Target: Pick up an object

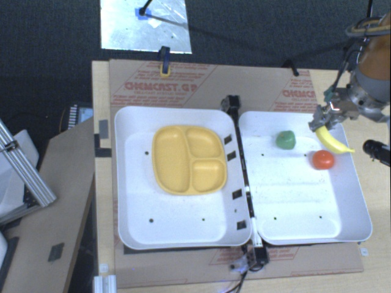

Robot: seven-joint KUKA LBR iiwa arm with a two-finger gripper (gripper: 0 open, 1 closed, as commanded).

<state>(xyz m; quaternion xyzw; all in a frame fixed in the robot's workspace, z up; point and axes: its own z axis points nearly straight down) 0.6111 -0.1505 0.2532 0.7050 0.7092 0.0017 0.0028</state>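
Observation:
The right bin (pixel 305 224) holds a green round fruit (pixel 285 140), an orange-red round fruit (pixel 323 159) and a yellow banana (pixel 335 142). My gripper (pixel 322 120) is over the bin's far right corner, directly above the banana's upper end and apparently touching it. The banana slants down to the right from the gripper, over the bin's right rim. The view does not show whether the banana is being gripped. The green fruit lies a short way left of the gripper, and the orange-red one just below the banana.
The left bin (pixel 140 224) holds a yellow divided plate (pixel 188 159). A black clip strip (pixel 239 163) runs between the bins. The near half of the right bin is bare white floor. A cable and the arm's body stand at the far right.

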